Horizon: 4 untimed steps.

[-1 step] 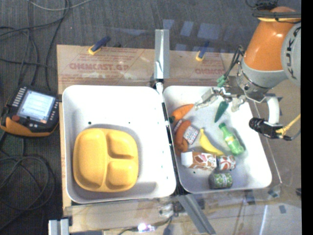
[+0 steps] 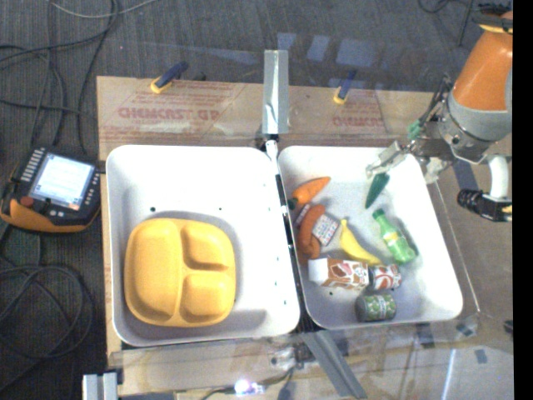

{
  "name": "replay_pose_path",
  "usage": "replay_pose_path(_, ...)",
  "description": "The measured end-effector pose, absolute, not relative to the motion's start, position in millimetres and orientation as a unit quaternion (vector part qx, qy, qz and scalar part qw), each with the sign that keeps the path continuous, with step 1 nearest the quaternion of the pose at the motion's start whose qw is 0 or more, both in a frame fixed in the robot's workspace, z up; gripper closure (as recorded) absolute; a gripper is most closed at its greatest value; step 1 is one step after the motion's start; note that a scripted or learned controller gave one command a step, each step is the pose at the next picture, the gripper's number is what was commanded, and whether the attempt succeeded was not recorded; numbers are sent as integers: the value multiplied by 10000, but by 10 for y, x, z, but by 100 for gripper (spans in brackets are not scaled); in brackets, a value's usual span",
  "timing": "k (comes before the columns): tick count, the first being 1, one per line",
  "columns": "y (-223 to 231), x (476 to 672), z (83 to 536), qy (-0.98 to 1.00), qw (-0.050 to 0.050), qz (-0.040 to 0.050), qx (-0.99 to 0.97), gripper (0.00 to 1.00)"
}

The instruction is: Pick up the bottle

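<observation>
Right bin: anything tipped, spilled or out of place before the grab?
Nothing spilled or broken. The green bottle lies on its side in the right bin, beside the banana, amid a loose jumble of toy food. The gripper hovers over the bin's far edge, apart from the bottle.

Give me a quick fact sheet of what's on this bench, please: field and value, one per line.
bins: two white ones, side by side
left bin: holds a yellow tray with compartments
right bin: holds mixed toy food
bottle: green, lying in the right bin, right of the banana
other items: carrot, carton, two cans
gripper: over the right bin's upper right corner, above the bottle, holding nothing that I can see
left of bench: handheld screen on the floor
</observation>
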<state>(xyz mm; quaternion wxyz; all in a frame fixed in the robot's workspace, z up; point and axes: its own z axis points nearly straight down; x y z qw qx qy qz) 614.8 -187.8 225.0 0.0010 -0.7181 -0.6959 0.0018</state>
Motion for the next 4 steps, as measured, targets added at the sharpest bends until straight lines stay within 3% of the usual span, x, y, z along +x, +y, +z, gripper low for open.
replay_pose_path(1, -2043, 6163, 975, -7178, 14, -63, -6962, 0)
replay_pose_path(2, -2056, 6031, 934, -7224, -26, -125, -6914, 0)
replay_pose_path(3, -2106, 6008, 1009, -7218, -55, -71, -6921, 100)
replay_pose_path(4, -1734, 5955, 2391, -6888, -6, 8, -7249, 100)
